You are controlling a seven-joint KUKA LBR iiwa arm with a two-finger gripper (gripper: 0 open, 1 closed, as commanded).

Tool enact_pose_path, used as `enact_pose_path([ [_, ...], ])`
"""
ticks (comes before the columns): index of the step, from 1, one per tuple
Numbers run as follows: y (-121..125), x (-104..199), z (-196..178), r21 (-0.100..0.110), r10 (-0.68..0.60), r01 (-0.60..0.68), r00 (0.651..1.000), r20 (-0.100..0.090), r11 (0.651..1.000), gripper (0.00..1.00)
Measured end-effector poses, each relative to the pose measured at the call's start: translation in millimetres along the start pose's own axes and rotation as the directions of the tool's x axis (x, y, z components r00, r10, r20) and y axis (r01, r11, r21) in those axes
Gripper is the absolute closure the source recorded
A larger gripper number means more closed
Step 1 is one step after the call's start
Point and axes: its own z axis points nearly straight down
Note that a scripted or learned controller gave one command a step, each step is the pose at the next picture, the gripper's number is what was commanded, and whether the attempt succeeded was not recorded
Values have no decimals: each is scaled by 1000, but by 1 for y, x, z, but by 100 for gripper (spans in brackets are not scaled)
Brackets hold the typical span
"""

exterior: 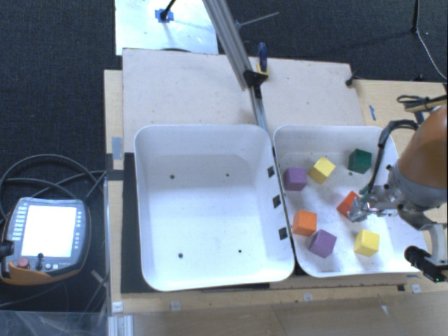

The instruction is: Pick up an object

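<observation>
The right bin [308,137] holds several small blocks: a green one [360,161], a yellow one [323,169], a purple one [295,178], an orange one [304,222], a second purple one [322,243], a second yellow one [366,242] and a red-orange one [347,204]. My gripper [359,211] reaches in from the right and hangs low over the red-orange block, touching or just beside its right edge. The gripper body hides part of that block.
The left bin [150,187] lies beside the right one, with a shared dark-marked wall between them. A metal pole [227,30] slants across the back board. A teach pendant [45,240] lies on the floor at left.
</observation>
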Motion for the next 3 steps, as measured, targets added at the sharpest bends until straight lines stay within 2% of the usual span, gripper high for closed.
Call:
enact_pose_path([
  [1,5,-2,-64,-3,0,0,1000,2,1000,100],
  [2,7,-2,-92,2,0,0,1000,0,1000,100],
  [3,23,46,-81,6,-5,5,1000,-3,1000,100],
])
